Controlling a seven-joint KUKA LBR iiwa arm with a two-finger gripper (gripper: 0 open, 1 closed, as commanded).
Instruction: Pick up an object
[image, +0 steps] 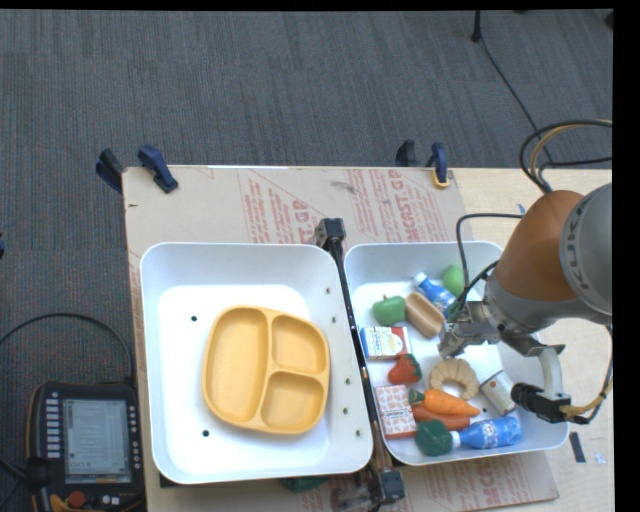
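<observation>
**While poised over a crowded bin: risk of a missed or double pick**

Nearest the camera: blue bottle (490, 433), dark green piece (433, 438) and carrot (447, 404), packed close along the front wall of the right bin (366, 262). Just behind, croissant (455, 375), lying directly below the end effector (458, 335). Cannot tell how far open, nor anything held. Further back: hot dog (423, 314) and green pepper (390, 309), near each other. Left bin (160, 270) carrying a yellow divided plate (266, 369), well apart.

Likely failures, as judgement: descent between croissant and hot dog, closing on nothing; two neighbours pinched together; rounded croissant slipping out on lift; cable loops at the wrist snagging the bin wall.
</observation>
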